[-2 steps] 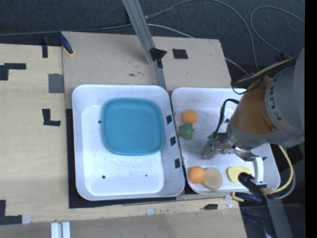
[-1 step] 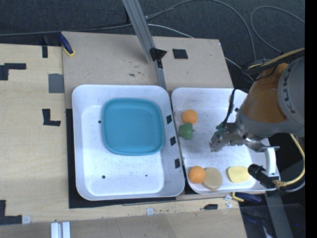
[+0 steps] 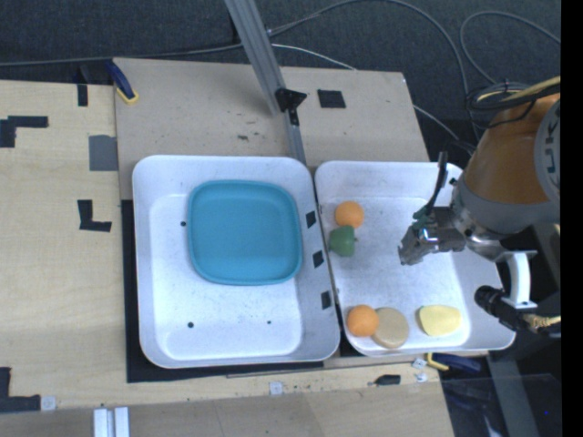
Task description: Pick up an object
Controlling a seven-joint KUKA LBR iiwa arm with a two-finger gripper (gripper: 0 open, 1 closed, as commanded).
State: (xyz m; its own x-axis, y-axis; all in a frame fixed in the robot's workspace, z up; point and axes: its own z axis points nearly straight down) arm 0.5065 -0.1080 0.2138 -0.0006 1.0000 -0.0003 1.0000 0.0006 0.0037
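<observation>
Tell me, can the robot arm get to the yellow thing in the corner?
Probably yes. The gripper hangs over the right bin, and the yellow thing lies just below it in the view with bare floor between. The bin's wall close beside it could crowd the grab, though.

We found no text, label, brand or number that we could read. The arm's grey shell point(image 3: 553, 153) bore dark lettering at the right edge, but it was cut off and too blurred for us to make out. The black tape marks point(image 3: 91, 215) on the bench carried no writing.
</observation>
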